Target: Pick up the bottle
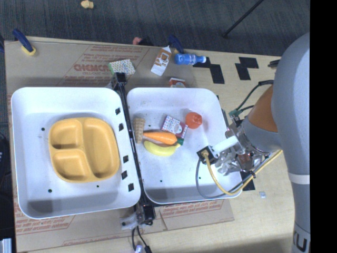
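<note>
Hovering over the right bin's (138,141) four-o'clock corner, the gripper (231,165) sits far from the blue bottle (188,59), which lies on the tabletop (253,215) beyond the bin's twelve-o'clock rim; whether the fingers are open, I cannot tell.

This looks like a robotics lab set up for grasping trials. A flat bench covered in printed brown cardboard (89,65) carries two shallow white plastic bins (21,141) clamped side by side, with blue clamps (23,42) at the cardboard's far edge. Black tape marks (213,70) sit near its far right corner, loose cables (138,241) hang off its near edge, and dark carpet (158,9) lies beyond.
</note>
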You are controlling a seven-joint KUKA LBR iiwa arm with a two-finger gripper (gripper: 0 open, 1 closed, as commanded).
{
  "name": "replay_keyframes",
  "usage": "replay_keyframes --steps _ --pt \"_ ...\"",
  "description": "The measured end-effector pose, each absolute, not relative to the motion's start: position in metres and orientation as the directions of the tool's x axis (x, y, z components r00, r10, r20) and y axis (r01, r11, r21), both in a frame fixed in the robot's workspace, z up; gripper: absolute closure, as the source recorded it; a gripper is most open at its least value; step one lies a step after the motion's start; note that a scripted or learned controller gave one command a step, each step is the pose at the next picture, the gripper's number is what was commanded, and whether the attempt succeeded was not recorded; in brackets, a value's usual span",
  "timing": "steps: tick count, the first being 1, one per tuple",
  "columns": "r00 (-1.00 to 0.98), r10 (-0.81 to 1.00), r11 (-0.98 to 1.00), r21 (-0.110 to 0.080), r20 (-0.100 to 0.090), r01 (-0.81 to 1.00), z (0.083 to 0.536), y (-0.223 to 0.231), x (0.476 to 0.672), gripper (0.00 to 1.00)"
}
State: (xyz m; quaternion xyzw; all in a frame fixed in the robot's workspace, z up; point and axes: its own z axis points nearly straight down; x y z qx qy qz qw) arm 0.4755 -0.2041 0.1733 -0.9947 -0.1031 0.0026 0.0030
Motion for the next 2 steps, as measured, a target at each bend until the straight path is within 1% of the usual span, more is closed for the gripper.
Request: replay_keyframes --steps 2 --pt "0.975 0.221 -0.975 -0.016 -0.008 0.221 0.1925 -0.2025 0.4761 1.00"
